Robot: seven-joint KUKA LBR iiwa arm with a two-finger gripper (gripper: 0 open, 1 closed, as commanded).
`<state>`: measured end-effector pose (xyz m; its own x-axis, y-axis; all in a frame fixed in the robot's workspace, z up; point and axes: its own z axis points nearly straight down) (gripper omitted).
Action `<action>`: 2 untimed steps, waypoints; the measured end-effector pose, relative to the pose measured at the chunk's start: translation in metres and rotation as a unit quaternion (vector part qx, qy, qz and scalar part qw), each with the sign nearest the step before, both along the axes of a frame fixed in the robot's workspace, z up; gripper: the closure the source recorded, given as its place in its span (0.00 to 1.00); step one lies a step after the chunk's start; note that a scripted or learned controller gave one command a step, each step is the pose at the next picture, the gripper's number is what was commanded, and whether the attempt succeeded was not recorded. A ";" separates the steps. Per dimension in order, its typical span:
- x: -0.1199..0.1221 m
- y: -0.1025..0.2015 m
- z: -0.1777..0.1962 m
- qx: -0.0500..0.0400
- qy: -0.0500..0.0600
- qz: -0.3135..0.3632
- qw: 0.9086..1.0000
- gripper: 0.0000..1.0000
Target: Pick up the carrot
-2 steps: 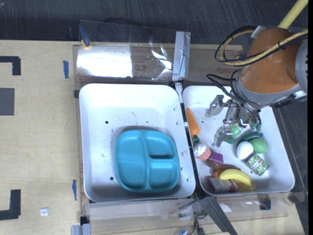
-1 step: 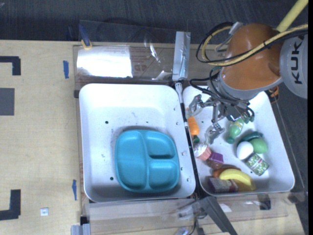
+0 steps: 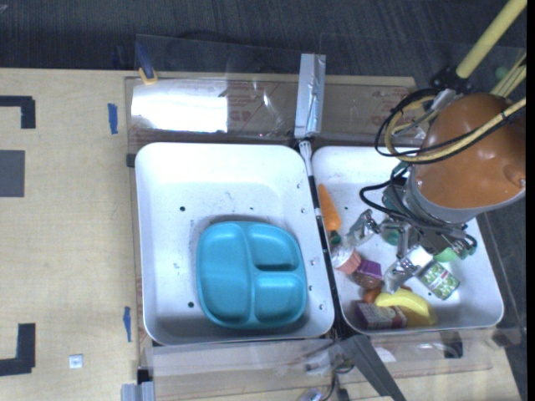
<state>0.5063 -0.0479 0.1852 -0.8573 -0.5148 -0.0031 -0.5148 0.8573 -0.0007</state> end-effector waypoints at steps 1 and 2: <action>-0.007 -0.036 -0.069 0.000 -0.005 -0.011 1.000 0.00; -0.006 -0.035 -0.060 0.001 -0.006 -0.012 1.000 1.00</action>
<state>0.5000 -0.0828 0.1251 -0.8695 -0.4937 -0.0143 -0.4937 0.8696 -0.0039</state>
